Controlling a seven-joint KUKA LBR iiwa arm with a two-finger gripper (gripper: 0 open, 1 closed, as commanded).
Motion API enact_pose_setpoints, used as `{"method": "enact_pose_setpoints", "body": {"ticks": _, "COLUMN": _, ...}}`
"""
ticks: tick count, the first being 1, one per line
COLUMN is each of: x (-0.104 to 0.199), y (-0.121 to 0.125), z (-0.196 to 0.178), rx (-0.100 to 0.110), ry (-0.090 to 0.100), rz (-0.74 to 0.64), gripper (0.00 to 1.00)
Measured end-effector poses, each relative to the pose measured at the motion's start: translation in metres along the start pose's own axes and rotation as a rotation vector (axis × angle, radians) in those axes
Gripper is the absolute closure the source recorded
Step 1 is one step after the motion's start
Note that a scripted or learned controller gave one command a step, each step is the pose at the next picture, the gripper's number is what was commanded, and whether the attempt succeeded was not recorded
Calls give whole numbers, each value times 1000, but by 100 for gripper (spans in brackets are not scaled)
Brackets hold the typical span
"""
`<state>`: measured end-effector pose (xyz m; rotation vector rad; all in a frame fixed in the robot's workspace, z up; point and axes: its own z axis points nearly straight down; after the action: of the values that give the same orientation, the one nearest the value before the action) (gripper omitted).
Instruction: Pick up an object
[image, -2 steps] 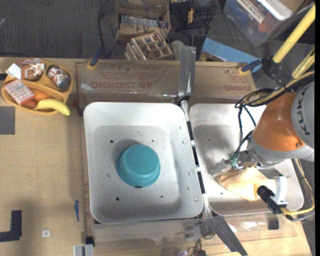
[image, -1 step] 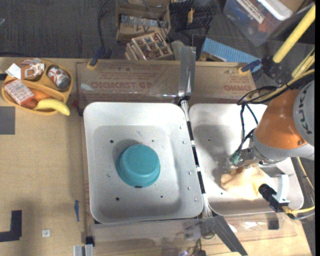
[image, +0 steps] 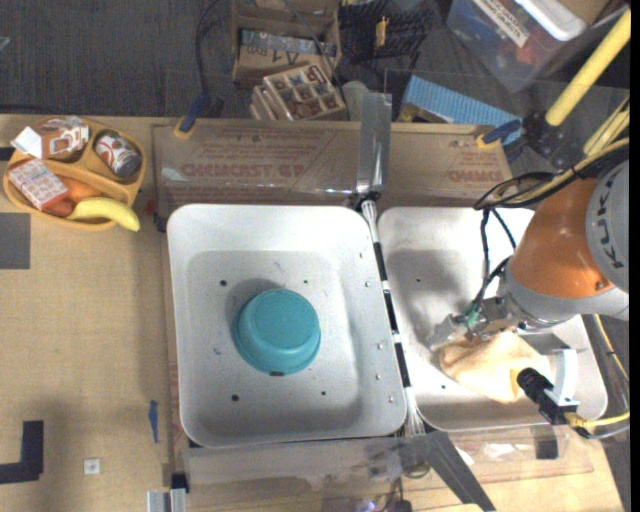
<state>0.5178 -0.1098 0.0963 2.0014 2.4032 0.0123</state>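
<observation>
A teal bowl (image: 279, 331) lies upside down in the middle of the left bin (image: 200, 240). In the right bin (image: 420, 240) a pale tan, floppy object (image: 487, 364) lies near the front, partly under the arm. My gripper (image: 463, 325) is down in the right bin at the left end of that tan object, touching or very close to it. The grey and orange wrist hides much of the gripper and the object's right part.
A tray with a banana (image: 104, 211) and small food items (image: 60, 165) sits on the bench at the far left. Cardboard (image: 260, 160) lines the back behind both bins. The metal divider (image: 385, 300) runs between the bins.
</observation>
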Motion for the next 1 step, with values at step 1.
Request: {"method": "enact_pose_setpoints", "body": {"ticks": 1, "x": -36, "y": -6, "z": 8, "rx": 1, "ry": 3, "rz": -219, "gripper": 0}}
